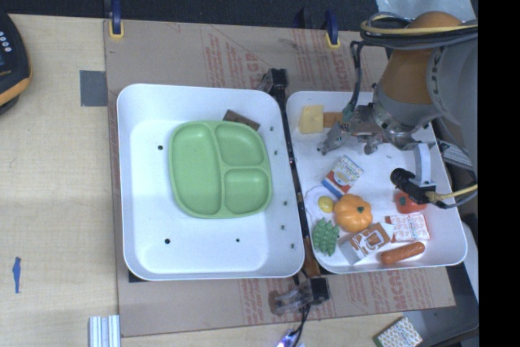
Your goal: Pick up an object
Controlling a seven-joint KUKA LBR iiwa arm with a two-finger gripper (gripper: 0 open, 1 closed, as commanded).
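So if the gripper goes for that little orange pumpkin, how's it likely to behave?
The pumpkin looks round and glossy, so it may slip or roll when pinched. Toys crowd it in the right bin, so neighbours like the broccoli could get nudged.

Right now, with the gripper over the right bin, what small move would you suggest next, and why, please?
I would probably lower the gripper straight down and watch what it meets. It hangs at the back of the right bin, near the yellow block and above the small carton, and no object shows between its fingers.

Claw [351,139] over right bin [455,252]; green plate [219,168] in left bin [146,240].
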